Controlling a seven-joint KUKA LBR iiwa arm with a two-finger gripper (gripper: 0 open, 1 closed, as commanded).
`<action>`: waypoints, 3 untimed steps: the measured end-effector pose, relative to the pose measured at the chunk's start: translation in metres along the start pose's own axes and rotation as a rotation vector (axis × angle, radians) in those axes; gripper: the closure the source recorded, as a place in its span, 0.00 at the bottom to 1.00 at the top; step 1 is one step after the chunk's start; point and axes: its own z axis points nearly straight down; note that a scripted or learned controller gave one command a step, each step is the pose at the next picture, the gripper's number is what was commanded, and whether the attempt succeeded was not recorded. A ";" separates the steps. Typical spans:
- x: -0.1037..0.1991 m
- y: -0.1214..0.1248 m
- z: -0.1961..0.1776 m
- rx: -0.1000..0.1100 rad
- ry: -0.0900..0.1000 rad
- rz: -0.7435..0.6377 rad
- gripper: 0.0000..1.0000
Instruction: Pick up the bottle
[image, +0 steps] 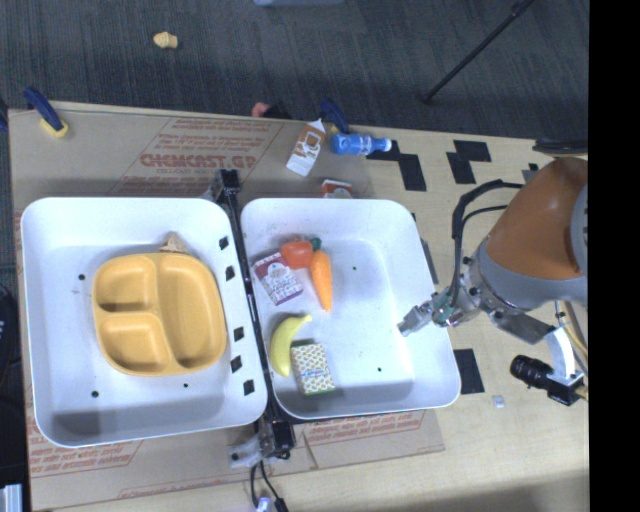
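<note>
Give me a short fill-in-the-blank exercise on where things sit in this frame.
1. The yellow divided plate lies in the ____ bin.
2. The blue bottle lies on the bench, ____ both bins.
3. In the right bin, the banana lies next to the green ____.
4. The gripper is at the right bin's ____ rim.

Missing words: left; outside; carton; right

Dark grey carpet floor (200, 50) beyond bench; black tripod leg (480, 50) crossing top right; small yellow scrap (165, 40) on carpet.
</note>
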 end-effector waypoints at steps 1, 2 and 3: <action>-0.001 0.000 -0.009 -0.002 -0.004 -0.279 1.00; -0.001 0.001 -0.017 -0.003 -0.006 -0.408 1.00; 0.000 0.000 -0.003 0.000 -0.002 -0.840 1.00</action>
